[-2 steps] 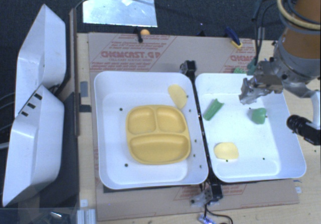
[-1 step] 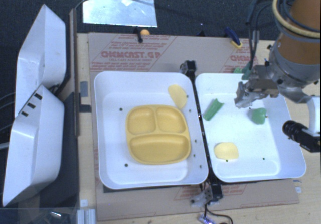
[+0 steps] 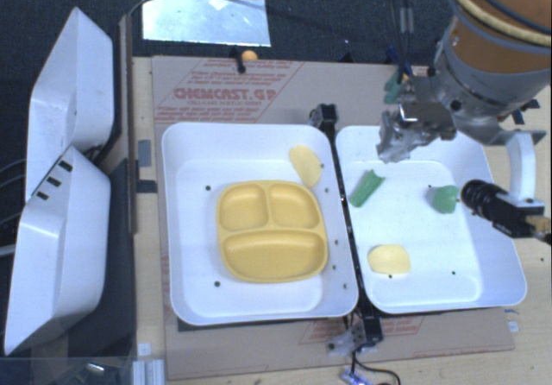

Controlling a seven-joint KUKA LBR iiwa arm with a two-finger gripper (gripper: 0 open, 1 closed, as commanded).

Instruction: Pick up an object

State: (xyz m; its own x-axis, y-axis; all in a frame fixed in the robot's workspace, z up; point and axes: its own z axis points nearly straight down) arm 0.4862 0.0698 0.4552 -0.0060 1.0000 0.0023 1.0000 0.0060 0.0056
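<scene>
Risk: hand (image 3: pixel 398 148) comes down on bare bin floor between items and closes on nothing, or clips the green stick (image 3: pixel 366 188) and knocks it toward the divider. Arm enters from the right, wrist angled down-left, hand hanging over the right bin (image 3: pixel 500 288) near its back-left corner. Open or closed: cannot tell. Nothing visibly held. Candidates in the right bin: green stick just below the hand, green lump (image 3: pixel 444 198), yellow piece (image 3: pixel 388 259). Left bin (image 3: pixel 185 288) has the yellow tray (image 3: pixel 272 232).
</scene>
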